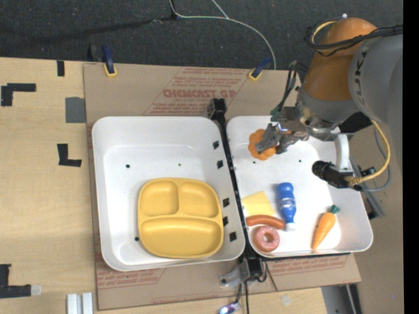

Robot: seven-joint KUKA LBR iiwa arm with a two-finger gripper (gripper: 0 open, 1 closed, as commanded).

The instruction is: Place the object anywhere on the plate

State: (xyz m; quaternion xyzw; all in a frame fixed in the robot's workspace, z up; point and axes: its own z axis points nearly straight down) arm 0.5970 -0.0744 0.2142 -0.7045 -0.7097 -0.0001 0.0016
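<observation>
A yellow three-compartment plate (pixel 180 218) lies in the left white bin (pixel 118 142), toward its front. In the right bin (pixel 308 175), near the back left corner, is a small orange object (pixel 260 145). My gripper (pixel 273 139) reaches down from the right and is shut on it, one grey finger crossing its top. A dark shadow shows just under the object, so it seems slightly raised off the bin floor. The arm's orange band (pixel 337 51) and grey wrist stand behind the bin's back right.
The right bin's front holds a yellow wedge (pixel 256 203), a sausage (pixel 265 221), a pink donut (pixel 266 239), a blue bottle (pixel 286 203) and a carrot (pixel 323 229). A black divider (pixel 226 169) separates the bins. Black cabling (pixel 330 173) hangs over the right bin.
</observation>
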